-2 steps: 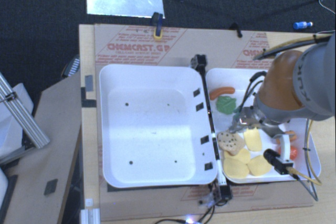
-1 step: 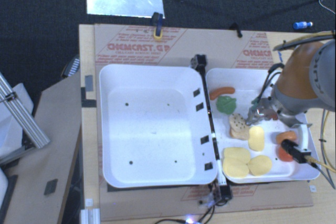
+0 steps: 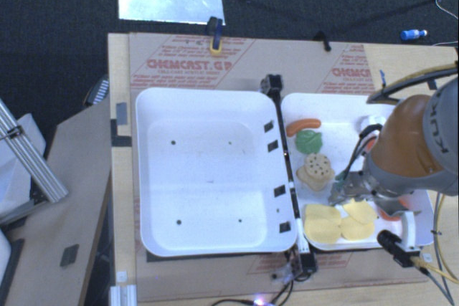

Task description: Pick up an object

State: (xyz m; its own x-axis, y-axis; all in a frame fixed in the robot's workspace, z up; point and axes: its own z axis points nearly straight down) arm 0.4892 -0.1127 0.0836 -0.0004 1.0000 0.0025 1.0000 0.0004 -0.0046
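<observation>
No object can be seen lifted yet, so the pick is judged to be at its reaching or closing stage, with the grasp and the raise left to do. The task's things are gathered in the right shallow white plastic bin [image 3: 337,102]: an orange carrot-like stick [image 3: 303,126] near the far side, a green lumpy vegetable toy [image 3: 309,142] just beside it, a tan rounded block dotted with dark holes [image 3: 316,170] nearer the divider, and a cluster of pale yellow flat pieces [image 3: 337,221] along the near edge. The left shallow white plastic bin [image 3: 208,168] is seen alongside, on the cardboard-covered bench [image 3: 186,61]. The grey arm with its orange band [image 3: 405,147] is brought in from the right and bent down over the right bin, its wrist low above the contents. The two-finger gripper [image 3: 338,191] is placed between the tan block and the yellow pieces, apparently touching or just above them. Whether the tool is spread or pressed together cannot be told, since its tip is dark and small against the bin, and nothing is seen pinched in it.
</observation>
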